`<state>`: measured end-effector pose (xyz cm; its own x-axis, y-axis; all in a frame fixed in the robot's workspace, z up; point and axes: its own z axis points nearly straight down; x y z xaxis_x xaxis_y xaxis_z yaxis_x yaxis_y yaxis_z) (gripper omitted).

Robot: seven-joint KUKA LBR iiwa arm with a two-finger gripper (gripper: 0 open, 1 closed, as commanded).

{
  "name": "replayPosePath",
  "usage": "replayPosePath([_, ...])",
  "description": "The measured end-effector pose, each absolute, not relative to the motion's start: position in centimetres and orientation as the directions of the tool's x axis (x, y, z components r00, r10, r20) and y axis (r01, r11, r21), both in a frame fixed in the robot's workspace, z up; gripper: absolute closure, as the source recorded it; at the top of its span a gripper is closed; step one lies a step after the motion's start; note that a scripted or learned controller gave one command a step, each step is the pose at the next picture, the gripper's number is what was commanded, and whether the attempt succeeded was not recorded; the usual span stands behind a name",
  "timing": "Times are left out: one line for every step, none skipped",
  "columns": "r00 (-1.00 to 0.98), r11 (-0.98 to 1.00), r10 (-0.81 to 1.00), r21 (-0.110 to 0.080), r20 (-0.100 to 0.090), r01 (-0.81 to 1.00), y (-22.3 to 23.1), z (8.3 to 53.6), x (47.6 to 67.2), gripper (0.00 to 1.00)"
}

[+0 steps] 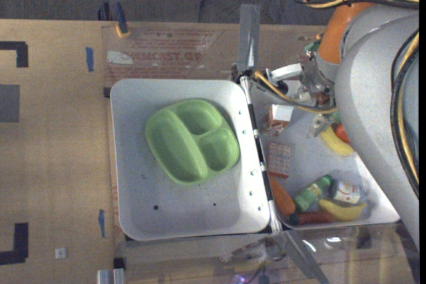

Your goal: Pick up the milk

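Observation:
A small white and orange carton (279,118), which looks like the milk, stands at the far left of the right bin (383,206), close to the divider. My gripper (319,115) hangs low over the bin's far part, just right of that carton and apart from it. The grey arm with its orange band (341,22) comes in from the right and hides much of the bin's right side. Nothing shows in the gripper's grasp.
The left bin (133,196) holds a green divided plate (193,140). In the right bin lie a flat white box with red print (278,159), a carrot (281,195), a green bottle (311,193), a small white bottle (346,191), two bananas (343,211) and a red pepper (313,217). Cables (283,91) loop near the wrist.

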<state>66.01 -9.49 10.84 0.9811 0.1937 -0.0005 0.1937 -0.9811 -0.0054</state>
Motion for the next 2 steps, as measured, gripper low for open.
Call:
replayPosePath([0.981,-0.981,0.194,-0.005,-0.001,0.194,-9.5,10.8,66.0,0.0])
replayPosePath([0.98,-0.98,0.201,-0.004,-0.005,0.201,-9.9,8.7,66.0,0.0])
